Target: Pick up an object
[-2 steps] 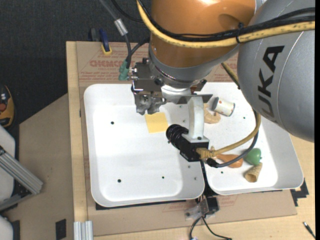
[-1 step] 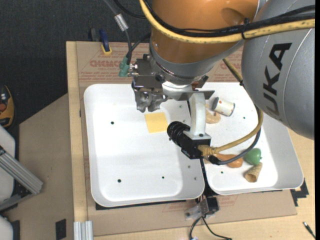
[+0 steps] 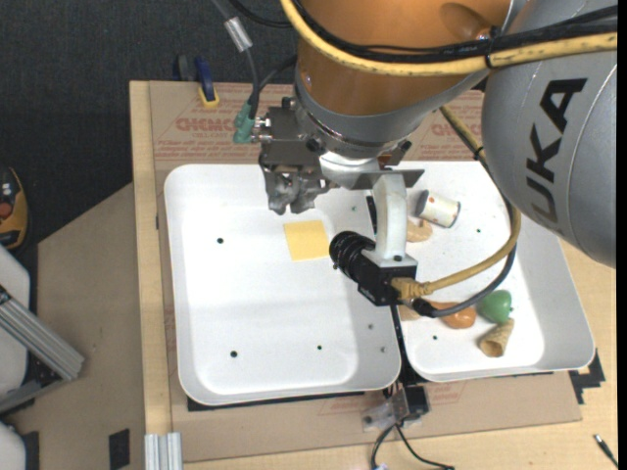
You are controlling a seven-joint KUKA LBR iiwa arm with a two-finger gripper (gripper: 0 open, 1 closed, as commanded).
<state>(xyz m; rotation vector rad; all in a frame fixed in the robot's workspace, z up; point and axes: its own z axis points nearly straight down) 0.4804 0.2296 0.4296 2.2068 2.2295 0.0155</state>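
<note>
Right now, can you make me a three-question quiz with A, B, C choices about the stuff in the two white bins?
1. Where does the flat yellow square lie?
A. in the left white bin
B. in the right white bin
C. on the cardboard outside the bins

2. What colour is the small round object near the right bin's front edge?
A. blue
B. green
C. purple

3. How is the yellow square placed?
A. flat on the bin floor
B. leaning upright against a wall
C. stacked on the white cylinder

Answers:
1 A, it sits on the floor of the left white bin, just below the gripper.
2 B, it shows green beside an orange piece and a tan cone.
3 A, it lies flat, apart from the small white cylinder in the right white bin.
</note>
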